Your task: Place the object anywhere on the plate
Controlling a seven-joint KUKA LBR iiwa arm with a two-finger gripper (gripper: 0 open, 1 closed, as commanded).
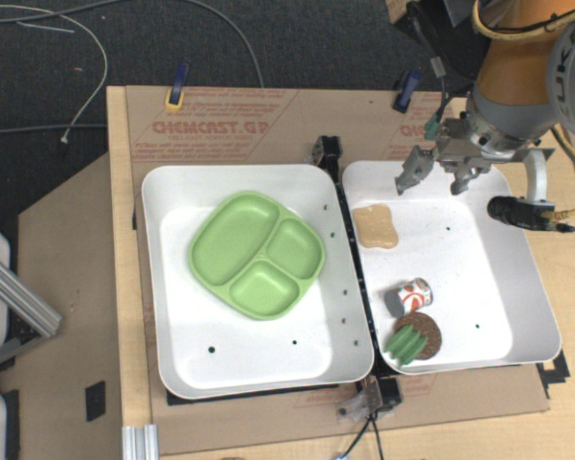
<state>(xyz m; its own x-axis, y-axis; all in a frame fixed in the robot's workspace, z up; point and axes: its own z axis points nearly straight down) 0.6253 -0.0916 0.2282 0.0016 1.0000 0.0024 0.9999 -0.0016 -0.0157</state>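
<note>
Gripper (437, 174) spread above tan toast slice (375, 227); glossy green plate (257, 254) apart.

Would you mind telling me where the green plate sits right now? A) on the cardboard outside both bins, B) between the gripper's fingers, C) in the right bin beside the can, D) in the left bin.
D: the plate lies flat inside the left bin, while the toast, can and gripper are all at the right bin.
</note>
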